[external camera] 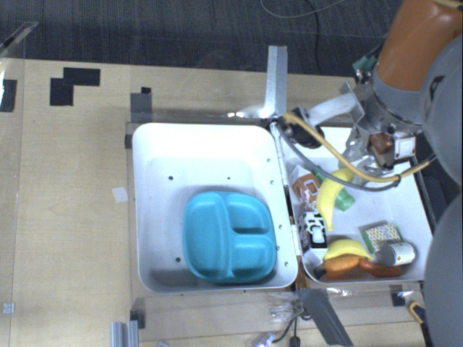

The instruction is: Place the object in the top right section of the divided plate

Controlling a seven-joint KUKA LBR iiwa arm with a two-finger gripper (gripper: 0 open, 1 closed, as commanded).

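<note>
Left bin (148, 194): a shallow white tray sitting on the pale wooden bench (65, 215). It is holding a blue divided plate (230, 236), which is lying flat toward the near right part of the bin floor. The plate is showing one long section on its left and two smaller sections on its right, all of them bare.

Right bin (423, 208): standing just beside the left one, its floor crowded with small things. A yellow banana (330, 199) is lying roughly in the middle, touching a green piece (345, 200) at its right. A second yellow item (345, 249) is resting at the near side on top of an orange one (340, 264). A small patterned packet (381, 233) and a grey cylinder (397, 254) are sitting near the near right corner. A black-and-white item (314, 227) and an orange-and-white one (307, 187) are lying along the bin's left wall.

Arm (416, 35): orange and grey, reaching in from the far right, with a yellow cable (318, 144) looping beneath it.

Tool (377, 149): hanging over the far part of the right bin, above the clutter. Whether it is spread or pressed together cannot be told, and no object can be seen in it.
</note>
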